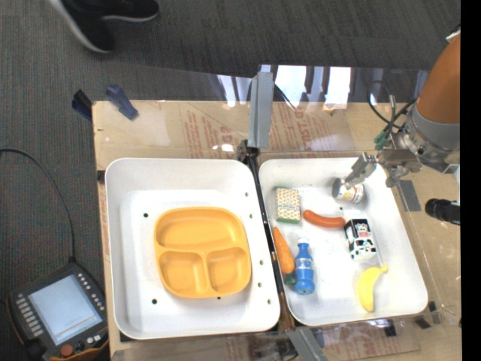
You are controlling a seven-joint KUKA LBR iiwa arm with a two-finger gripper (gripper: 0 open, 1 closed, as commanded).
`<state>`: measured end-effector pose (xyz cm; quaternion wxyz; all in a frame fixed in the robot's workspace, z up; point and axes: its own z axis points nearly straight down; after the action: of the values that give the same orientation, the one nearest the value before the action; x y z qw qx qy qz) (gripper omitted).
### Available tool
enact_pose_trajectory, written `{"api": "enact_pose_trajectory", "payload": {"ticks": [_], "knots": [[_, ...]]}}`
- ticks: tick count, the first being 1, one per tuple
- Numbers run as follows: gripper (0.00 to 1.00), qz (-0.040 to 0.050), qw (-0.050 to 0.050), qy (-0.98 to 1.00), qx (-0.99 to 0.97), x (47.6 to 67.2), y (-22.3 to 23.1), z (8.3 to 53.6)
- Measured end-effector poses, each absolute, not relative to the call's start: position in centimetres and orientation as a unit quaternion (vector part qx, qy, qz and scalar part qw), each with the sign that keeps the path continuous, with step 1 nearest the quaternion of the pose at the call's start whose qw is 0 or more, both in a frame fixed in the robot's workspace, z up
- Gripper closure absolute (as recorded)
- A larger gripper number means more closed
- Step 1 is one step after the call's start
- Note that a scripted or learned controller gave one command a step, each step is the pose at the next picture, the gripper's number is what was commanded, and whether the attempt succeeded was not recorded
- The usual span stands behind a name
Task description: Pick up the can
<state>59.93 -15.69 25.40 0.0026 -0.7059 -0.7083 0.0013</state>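
Our gripper (359, 173) hangs over the top part of the right bin (415, 277), and its grey finger points down and to the left; we cannot tell if it is open or closed, because the picture is too small there. We see the can (350, 192) right under the tip, lying tipped on the bin floor; it looks like it is touching the tip or very near it, but we cannot be sure. We do not see the can held, so we think the pick is not done yet; what is left is to grab the can and lift it up.

We think the can is hard, shiny metal, small and round, so it may roll or slip. Just below the gripper lies a sausage (324, 219), long, smooth and red-orange; near it on the left is a sponge (287, 204), square, soft-looking, with small dots. Lower down stands a little box (360, 238) with black and white patches like a cow. Farther below we see a carrot (283, 251), thin and orange, a blue bottle (304, 267) that looks like plastic, and a curved yellow banana (367, 287). Far to the left of the gripper, the left bin (124, 201) holds a yellow tray (201, 260) with three dips; it looks smooth and hard.
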Motion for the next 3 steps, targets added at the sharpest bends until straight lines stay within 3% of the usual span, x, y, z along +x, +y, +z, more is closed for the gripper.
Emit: {"api": "enact_pose_trajectory", "payload": {"ticks": [1, 2, 3], "knots": [[0.00, 0.0012, 0.003, -0.725, -0.688, 63.4, -18.7, 15.0], [0.00, 0.0007, 0.002, -0.739, -0.674, 64.5, -21.0, 10.5], [1.00, 0.0036, 0.006, -0.739, -0.673, 64.3, -21.0, 11.2]]}}
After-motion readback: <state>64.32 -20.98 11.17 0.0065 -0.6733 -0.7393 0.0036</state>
